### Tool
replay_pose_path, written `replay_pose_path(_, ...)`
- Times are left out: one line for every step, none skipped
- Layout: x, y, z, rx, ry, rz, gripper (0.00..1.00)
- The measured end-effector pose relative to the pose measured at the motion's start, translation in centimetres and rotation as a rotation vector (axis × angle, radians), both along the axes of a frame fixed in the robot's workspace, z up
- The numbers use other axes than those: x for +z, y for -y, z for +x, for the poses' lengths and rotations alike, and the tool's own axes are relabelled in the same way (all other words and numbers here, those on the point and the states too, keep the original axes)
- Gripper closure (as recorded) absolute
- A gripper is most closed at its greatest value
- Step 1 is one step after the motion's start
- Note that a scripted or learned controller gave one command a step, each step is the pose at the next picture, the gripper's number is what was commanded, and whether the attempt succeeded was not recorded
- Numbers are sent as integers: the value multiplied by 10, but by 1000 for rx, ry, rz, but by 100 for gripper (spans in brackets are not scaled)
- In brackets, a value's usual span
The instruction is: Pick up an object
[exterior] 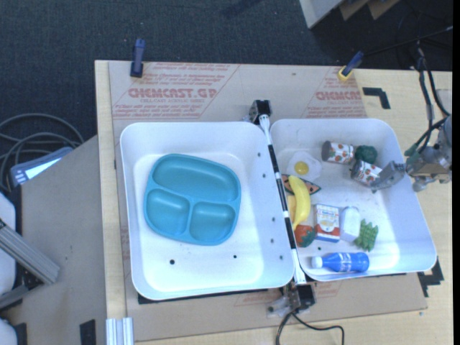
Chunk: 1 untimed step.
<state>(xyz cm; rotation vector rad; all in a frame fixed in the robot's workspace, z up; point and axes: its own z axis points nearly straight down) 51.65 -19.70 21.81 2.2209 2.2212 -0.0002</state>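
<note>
The right bin (413, 225) holds several small items. A fried-egg toy (302, 168) lies near its left wall, and a yellow banana (300, 201) lies below it. A small can (338, 152) and a dark green piece (366, 153) sit at the back. A second can (365, 169) lies just left of my gripper (386, 177). The gripper reaches in low over the bin's right side, close to that can. A red-and-white carton (328, 221), a white bottle (350, 223) and a green leafy toy (368, 234) sit mid-bin. A blue bottle (341, 263) lies along the front wall.
The left bin (136, 257) holds a blue divided plate (192, 198). A black hinge strip (277, 185) runs between the bins. Cables hang at the right edge (431, 99). Blue (137, 56) and yellow (351, 65) clamps hold the board's back edge.
</note>
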Motion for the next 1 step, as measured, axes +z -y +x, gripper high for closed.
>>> replay_pose_path(-134,14,61,2,-1,2,0)
